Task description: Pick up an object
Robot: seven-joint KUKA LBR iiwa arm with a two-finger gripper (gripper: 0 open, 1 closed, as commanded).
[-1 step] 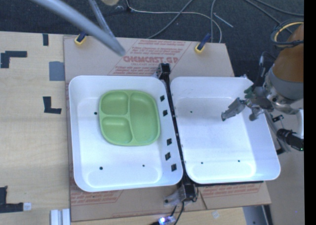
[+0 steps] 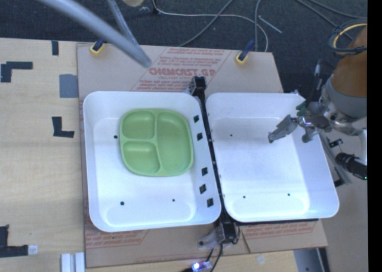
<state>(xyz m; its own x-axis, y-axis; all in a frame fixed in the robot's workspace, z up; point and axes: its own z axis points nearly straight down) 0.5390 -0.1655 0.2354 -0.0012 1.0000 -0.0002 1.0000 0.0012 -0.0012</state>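
Camera view: green plate [image 2: 157, 142] lies in left bin [image 2: 101, 205].

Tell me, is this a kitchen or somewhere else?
Probably a robot lab, not a kitchen. A robot arm reaches over two white bins on a cardboard sheet, loose cables trail behind, and the green plate is just for practice.

red print on cardboard sheet [image 2: 179, 68] under the bins, roughly "chemcast gp"; smaller lines illegible.
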